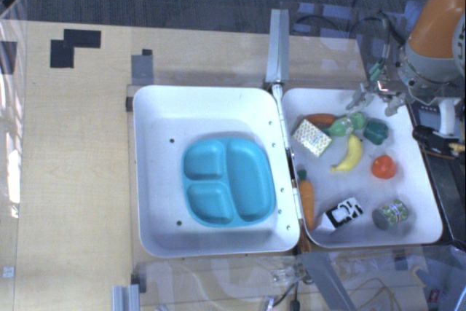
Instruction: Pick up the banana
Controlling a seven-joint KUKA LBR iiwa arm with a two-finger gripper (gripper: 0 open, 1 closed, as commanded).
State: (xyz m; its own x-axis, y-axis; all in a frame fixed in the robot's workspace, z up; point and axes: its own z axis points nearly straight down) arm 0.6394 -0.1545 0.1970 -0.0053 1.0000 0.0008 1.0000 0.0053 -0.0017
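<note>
Two fingers: claw (375, 95) hangs spread above the bin's far edge, pinching nothing.
Banana (349, 155): approach its bare middle, clear of green neighbours (339, 127).

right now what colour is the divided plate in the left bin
Light blue. The divided plate shows best in the camera view, sitting inside the white left bin.
</note>
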